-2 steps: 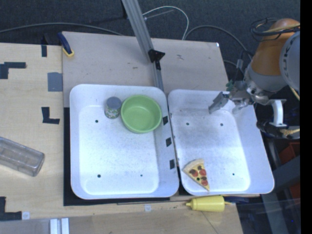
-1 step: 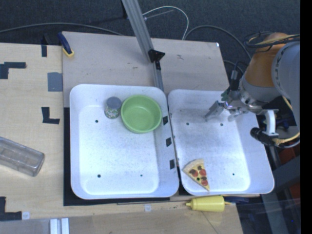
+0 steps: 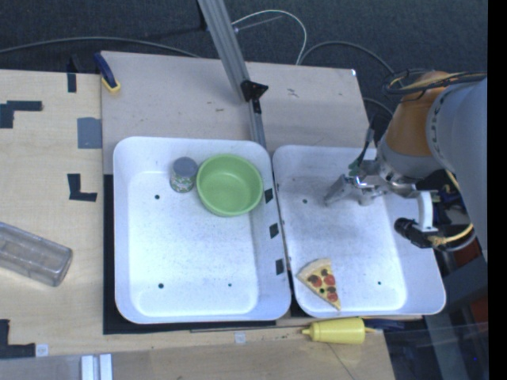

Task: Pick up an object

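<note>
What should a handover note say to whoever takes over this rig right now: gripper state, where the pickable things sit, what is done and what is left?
Gripper: over the upper part of the right white bin, nothing between its fingers; whether they are open or shut is hard to tell.
Right bin: toy pizza slice lying near the lower left corner, well apart from the gripper.
Left white bin: round green plastic bowl at the top, small grey-lidded jar beside it on its left.
Outside the bins: yellow bottle on the bench by the right bin's front edge.
Done: nothing lifted yet.
Left: grasp and lift one object; the pizza slice is probably the nearest.
</note>
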Robot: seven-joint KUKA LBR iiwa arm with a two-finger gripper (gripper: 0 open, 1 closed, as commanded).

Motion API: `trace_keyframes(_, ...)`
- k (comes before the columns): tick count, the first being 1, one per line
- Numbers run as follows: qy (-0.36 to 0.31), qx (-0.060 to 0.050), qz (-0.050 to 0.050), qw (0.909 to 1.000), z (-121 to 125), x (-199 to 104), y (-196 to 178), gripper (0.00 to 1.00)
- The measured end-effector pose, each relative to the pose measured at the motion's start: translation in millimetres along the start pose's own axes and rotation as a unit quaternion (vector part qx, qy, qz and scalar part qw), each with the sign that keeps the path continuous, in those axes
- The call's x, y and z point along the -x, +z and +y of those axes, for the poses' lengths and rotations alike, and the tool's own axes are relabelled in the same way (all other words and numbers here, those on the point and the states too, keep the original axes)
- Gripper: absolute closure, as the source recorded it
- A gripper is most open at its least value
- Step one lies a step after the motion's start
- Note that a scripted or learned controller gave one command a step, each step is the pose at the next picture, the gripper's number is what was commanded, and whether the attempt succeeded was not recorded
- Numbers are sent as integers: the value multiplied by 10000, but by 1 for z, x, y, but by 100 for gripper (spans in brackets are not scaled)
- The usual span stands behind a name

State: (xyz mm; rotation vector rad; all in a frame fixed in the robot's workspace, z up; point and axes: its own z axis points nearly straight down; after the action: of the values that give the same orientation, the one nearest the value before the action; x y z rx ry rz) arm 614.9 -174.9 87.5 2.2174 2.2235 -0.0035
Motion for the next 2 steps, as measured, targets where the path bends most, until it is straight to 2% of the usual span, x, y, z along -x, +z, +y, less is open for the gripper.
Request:
trace_keyframes(1,-4,-3,5,10000,0,-1,-11,100)
trace_keyframes(2,5,28,6,10000,-2,-5,-73,100)
